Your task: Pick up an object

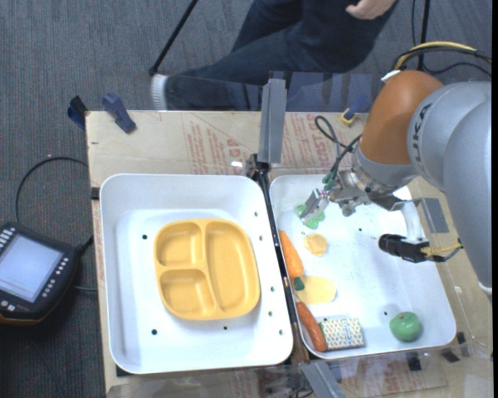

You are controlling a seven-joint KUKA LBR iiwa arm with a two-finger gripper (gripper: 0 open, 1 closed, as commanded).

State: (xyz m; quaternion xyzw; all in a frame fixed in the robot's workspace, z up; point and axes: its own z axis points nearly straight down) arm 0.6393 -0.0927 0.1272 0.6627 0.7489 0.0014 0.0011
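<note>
While the metal pincer point(314, 210) grips a small green piece point(313, 219), a smooth round lime point(405, 326) lies apart — glossy.

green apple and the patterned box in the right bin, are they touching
Apart. The camera view shows the green apple near the right bin's front right corner and the patterned box further left, with a clear strip of bare white floor between them.

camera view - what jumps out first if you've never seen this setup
The yellow divided plate sits alone in the middle of the left bin. The grey arm's orange band stands out at upper right, with the gripper low over the right bin's far left corner by something green. Near that bin's front right corner lies a green apple.
</note>
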